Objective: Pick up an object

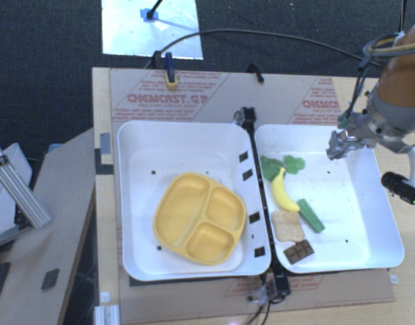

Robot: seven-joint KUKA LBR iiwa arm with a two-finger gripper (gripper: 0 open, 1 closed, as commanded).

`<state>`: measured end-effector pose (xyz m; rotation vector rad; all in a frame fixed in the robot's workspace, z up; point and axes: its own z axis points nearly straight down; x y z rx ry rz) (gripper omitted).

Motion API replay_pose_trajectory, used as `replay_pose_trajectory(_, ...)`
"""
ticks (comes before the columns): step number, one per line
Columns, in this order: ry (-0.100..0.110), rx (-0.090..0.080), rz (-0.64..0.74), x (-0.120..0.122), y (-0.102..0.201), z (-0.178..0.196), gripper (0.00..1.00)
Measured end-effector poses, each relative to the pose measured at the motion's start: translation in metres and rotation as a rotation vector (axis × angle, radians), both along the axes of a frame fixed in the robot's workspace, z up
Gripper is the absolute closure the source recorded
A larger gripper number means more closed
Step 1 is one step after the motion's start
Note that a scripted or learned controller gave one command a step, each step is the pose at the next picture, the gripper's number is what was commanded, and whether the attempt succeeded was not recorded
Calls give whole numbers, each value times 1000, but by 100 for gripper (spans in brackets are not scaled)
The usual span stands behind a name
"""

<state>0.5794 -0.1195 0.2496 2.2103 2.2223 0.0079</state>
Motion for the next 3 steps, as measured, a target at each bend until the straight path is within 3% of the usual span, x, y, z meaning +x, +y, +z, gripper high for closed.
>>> replay_pose_trajectory(1,3,0,-1,1,0,35,100)
replay_pose_trajectory(3,9,3,4,-20,104,13,100)
